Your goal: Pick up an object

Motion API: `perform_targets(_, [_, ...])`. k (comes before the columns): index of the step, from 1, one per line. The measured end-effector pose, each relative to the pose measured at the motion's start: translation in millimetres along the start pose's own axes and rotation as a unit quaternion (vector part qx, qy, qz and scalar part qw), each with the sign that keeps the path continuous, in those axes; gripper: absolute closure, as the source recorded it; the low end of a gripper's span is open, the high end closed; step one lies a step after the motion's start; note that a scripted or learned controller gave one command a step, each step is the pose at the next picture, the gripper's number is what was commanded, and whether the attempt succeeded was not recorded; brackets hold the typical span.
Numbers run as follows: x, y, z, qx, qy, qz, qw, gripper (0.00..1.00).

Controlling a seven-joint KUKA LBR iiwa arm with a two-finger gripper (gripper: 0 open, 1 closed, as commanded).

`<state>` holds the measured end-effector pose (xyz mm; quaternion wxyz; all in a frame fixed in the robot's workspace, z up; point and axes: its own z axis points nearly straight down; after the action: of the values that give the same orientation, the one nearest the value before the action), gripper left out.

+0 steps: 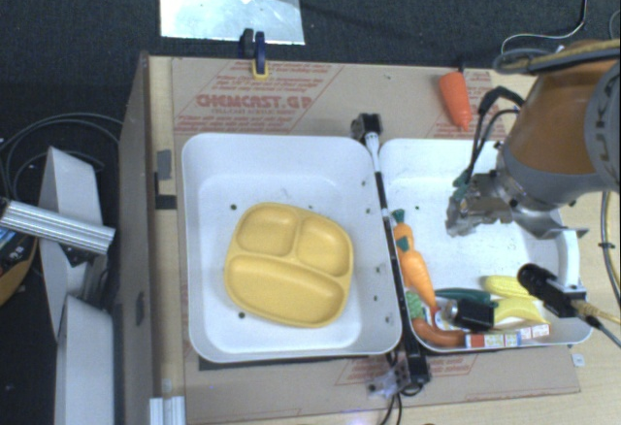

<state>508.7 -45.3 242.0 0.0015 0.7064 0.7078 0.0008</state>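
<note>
My gripper (473,212) hangs over the middle of the right bin (427,171), above bare white floor. An orange carrot with a green top (411,263) lies along that bin's left wall, left of and below the gripper. In the bin's near corner sits a pile: a yellow piece (512,289), a green piece (464,296), a small black object (473,317), an orange curved piece (434,336) and a flat printed box (505,338). Nothing shows in the gripper's hold.
The left bin (209,219) holds a yellow divided plate (289,263). Another orange carrot-like toy (453,95) lies on the cardboard behind the right bin. The grey and orange arm (563,132) covers the right bin's far right side.
</note>
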Motion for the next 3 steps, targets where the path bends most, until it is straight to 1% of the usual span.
perform_targets(1, [53, 20, 51, 0.002, 0.001, -0.002, 1.0000, 1.00])
perform_targets(2, [3, -22, 58, 0.001, 0.000, 0.000, 1.0000, 1.00])
perform_targets(3, [36, -17, 58, 0.001, 0.001, -0.001, 1.0000, 1.00])
